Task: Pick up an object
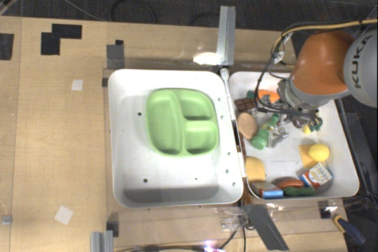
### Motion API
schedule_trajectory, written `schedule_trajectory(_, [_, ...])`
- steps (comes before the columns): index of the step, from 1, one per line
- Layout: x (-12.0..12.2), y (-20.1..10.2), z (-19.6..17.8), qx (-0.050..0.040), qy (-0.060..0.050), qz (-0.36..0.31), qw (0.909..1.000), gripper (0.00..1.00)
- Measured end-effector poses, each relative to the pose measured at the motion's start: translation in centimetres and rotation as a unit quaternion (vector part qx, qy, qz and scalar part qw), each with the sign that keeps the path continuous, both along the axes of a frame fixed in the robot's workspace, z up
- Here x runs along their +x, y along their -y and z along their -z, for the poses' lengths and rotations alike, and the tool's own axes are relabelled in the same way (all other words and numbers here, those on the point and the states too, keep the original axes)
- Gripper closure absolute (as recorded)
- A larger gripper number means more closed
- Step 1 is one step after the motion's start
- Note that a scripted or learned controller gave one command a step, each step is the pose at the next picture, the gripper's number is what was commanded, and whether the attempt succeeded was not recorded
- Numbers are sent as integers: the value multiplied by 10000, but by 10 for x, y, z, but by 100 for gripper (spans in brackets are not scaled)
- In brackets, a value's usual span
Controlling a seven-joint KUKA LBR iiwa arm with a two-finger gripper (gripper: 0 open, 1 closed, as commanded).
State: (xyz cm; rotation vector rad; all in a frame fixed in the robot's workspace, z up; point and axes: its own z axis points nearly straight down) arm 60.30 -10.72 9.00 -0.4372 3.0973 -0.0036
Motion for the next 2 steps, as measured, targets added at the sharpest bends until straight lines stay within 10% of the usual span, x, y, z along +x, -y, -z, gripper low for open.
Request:
schedule_trajectory(1, [-46, -10, -1, -26, 39, -1204, 9927, 0])
schedule_trajectory(2, [-41, -12, -16, -30, 123, -1212, 9925, 100])
